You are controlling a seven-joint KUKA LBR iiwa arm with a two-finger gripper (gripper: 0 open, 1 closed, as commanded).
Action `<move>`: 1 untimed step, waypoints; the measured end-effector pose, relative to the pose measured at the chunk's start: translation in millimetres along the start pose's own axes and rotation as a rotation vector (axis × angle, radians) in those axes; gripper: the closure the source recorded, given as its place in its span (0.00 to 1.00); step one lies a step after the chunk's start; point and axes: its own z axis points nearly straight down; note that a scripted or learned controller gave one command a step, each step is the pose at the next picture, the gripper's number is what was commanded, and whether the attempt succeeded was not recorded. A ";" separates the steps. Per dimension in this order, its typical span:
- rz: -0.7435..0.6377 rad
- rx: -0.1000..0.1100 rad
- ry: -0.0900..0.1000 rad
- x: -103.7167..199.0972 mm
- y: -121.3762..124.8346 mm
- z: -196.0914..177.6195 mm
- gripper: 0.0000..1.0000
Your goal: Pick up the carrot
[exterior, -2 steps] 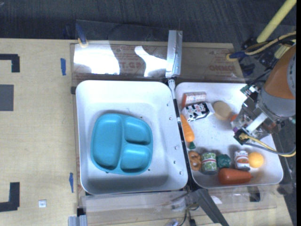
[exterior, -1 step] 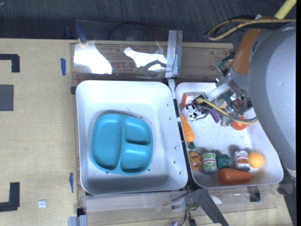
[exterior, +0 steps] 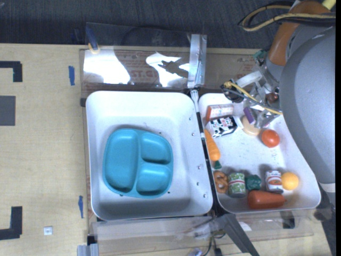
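Observation:
The carrot (exterior: 212, 147), orange with a small green top, lies along the left wall of the right bin (exterior: 303, 159), pointing up and down the view. My gripper (exterior: 259, 109) hangs over the bin's upper part, to the right of and above the carrot and well apart from it. Cables and wrist parts crowd around it.
The left bin (exterior: 106, 196) holds a blue divided plate (exterior: 138, 161). In the right bin lie a red-and-white box (exterior: 219, 111), a cow-patterned carton (exterior: 222, 126), a tomato (exterior: 270, 138), an orange (exterior: 290, 181), a red sausage (exterior: 265, 199), two small cans and a pretzel (exterior: 220, 181).

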 end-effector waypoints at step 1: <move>-0.031 -0.003 0.002 -34.5 79.4 -33.1 1.00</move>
